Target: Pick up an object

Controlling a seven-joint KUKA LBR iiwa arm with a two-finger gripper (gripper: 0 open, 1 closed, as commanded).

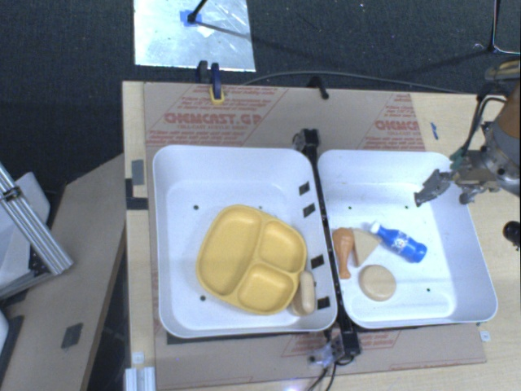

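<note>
In the right bin (468, 300) lie a blue bottle with a white cap (400, 243), an orange-tan drumstick-shaped piece (346, 251) and a round beige disc (378, 283). My gripper (448, 191) hangs over the back right part of that bin, up and to the right of the bottle and apart from it. Its two dark fingers (431, 188) stand spread open with nothing between them. In the left bin (175, 218) rest a yellow divided plate (251, 257) and a small beige roll (306, 292) against the plate's right edge.
A black divider with clips (319, 243) runs between the two bins. The bins sit on a cardboard sheet (244, 112) with a blue-yellow clamp (215, 81) at its back edge. A metal frame (28, 226) stands at the left.
</note>
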